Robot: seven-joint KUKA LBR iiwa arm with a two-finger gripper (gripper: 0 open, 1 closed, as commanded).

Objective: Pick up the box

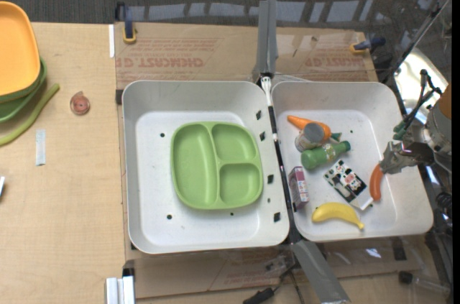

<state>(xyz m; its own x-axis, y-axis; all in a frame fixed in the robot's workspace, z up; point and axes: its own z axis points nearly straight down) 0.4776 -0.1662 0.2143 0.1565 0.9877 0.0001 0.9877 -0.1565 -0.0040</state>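
Observation:
A small black-and-white patterned box (345, 179) lies flat in the right bin (374, 98), near its middle. At the bin's left wall lies a narrow pink and maroon box (298, 185). My gripper (394, 159) hangs over the bin's right side, just above the upper end of a red-orange pepper (376, 182) and to the right of the patterned box. Nothing shows in its grasp.
The right bin also holds a carrot (310, 126), a green bottle (323, 152) and a banana (338, 213). A green divided plate (216, 164) sits in the left bin (144, 173). Orange and green dishes (16, 58) stand on the bench at far left.

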